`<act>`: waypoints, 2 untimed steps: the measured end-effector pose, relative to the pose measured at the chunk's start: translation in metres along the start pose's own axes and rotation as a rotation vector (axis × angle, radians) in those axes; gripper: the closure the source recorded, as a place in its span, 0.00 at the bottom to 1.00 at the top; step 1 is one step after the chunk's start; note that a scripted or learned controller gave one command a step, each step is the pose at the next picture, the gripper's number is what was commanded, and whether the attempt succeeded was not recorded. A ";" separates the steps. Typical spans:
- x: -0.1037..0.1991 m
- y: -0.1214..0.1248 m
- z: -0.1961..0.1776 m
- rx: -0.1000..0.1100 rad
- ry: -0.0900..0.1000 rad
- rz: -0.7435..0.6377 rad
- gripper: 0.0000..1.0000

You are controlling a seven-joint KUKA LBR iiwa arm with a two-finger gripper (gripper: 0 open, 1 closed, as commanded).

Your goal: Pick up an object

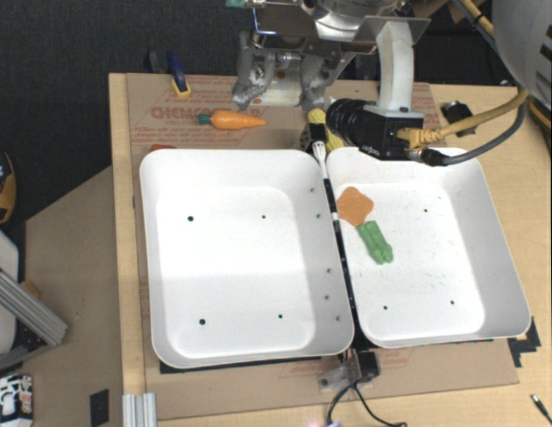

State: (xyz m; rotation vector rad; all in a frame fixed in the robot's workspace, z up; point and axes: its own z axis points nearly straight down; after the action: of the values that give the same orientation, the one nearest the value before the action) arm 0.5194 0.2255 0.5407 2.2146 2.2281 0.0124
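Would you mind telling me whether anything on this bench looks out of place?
Yes: a toy carrot lies on the cardboard behind the left bin, outside both bins. The orange and green toy sits properly inside the right bin, near the divide.
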 end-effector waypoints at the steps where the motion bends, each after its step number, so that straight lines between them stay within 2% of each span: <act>1: -0.106 -0.042 0.003 0.006 -0.006 0.016 1.00; 2: -0.100 -0.041 0.005 0.008 -0.006 0.006 0.00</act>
State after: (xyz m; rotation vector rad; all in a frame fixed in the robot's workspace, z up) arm 0.4791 0.1255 0.5351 2.2219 2.2223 -0.0030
